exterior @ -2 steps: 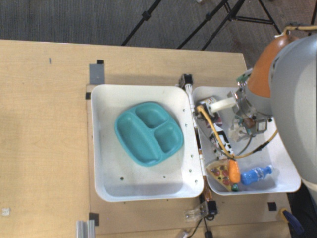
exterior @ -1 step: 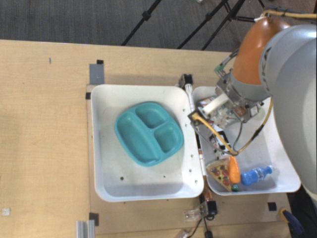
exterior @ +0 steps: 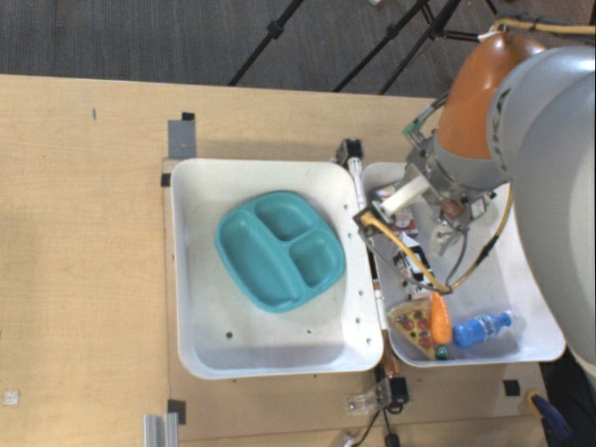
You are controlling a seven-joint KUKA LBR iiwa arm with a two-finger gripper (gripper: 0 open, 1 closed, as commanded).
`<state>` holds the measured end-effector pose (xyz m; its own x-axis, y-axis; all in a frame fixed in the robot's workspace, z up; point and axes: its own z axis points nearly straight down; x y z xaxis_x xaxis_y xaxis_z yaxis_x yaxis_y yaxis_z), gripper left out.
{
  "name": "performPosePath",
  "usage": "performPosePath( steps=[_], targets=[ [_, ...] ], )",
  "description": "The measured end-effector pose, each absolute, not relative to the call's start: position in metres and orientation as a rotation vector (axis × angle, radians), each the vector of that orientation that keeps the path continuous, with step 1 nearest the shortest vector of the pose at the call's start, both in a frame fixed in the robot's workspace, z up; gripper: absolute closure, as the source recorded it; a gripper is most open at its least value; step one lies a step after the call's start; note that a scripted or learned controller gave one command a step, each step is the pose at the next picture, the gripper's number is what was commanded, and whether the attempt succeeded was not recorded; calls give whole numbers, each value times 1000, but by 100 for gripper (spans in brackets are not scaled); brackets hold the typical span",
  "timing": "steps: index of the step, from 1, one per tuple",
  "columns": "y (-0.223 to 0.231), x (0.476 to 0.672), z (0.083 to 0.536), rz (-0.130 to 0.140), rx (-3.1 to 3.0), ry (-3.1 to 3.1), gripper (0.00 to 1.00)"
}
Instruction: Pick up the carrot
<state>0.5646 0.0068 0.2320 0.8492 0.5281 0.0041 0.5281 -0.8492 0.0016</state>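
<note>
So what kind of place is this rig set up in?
Most likely a robotics lab or test cell: a plywood bench bearing two white bins, toy items like a carrot and teal tray, and tripod legs on carpet.

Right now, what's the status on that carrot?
Gripper low in right bin, holding nothing seen. Carrot at bin's near edge, untouched. Pizza slice and blue bottle flank it closely.

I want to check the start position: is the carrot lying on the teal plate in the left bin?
No, the carrot lies in the right bin, beside a blue bottle, while the teal plate is in the left bin.
</note>
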Motion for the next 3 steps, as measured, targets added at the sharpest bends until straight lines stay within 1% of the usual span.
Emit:
performPosePath(
  steps=[1,2,3],
  targets=[
    [-32,599,221,5,3112,426,0],
    [-37,534,184,2,3126,322,0],
    [-77,535,118,66,3108,377,0]
  ],
)
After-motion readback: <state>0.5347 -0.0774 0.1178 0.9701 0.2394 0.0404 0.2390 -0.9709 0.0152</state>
